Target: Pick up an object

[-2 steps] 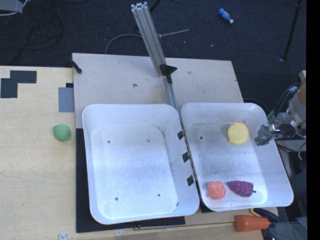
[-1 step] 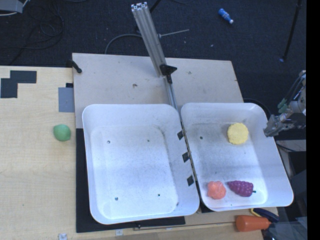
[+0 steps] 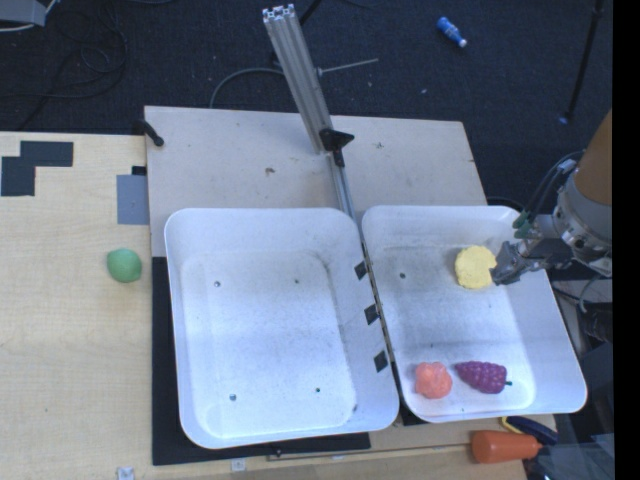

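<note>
right bin: shallow white plastic bin (image 3: 560, 353) with speckled floor, holding three things
yellow piece: round yellow lump, lemon-like (image 3: 475, 267), in the right bin's upper part, toward its right wall
orange piece: small round orange-pink fruit toy (image 3: 433, 380), near the right bin's lower edge
purple piece: knobbly purple grape-bunch toy (image 3: 482, 376), just beside the orange piece, on the side nearer the right bin's right wall
left bin: matching shallow white plastic bin (image 3: 190, 268), touching the right bin's left wall; bare speckled floor
gripper: dark two-finger gripper (image 3: 507, 266) reaching over the right bin's right rim, low by the yellow piece
fingers: whether open or closed, cannot tell; their tips sit against the yellow piece's right edge, and it does not show between them
outside the right bin: green ball (image 3: 124, 265) on the wooden bench far to its left; orange carrot-shaped toy (image 3: 505, 446) just below its lower rim
</note>
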`<state>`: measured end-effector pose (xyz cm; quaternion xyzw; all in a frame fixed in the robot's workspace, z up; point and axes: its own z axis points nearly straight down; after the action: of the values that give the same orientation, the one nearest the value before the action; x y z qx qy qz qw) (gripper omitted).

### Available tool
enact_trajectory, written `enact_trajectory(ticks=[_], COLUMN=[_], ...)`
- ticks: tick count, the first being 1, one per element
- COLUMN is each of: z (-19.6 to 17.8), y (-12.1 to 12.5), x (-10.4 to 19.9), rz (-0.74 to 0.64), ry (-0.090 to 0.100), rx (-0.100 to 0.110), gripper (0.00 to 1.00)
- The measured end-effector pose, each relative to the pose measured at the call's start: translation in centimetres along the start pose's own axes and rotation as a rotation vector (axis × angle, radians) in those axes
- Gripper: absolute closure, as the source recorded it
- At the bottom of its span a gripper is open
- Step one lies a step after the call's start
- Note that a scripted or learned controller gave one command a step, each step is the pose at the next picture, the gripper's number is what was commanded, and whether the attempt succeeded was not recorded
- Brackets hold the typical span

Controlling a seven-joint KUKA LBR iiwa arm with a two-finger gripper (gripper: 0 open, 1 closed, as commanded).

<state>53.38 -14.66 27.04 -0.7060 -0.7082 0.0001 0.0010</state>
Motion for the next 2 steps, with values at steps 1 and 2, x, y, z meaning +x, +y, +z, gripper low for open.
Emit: enact_trajectory(ticks=[1,2], z=[0.7,0.7], y=[0.3,0.0], x=[5.7,10.4], rz=[-0.001,0.0], ry=[0.0,0.0], rx=[-0.001,-0.001], gripper=[1.0,1.0])
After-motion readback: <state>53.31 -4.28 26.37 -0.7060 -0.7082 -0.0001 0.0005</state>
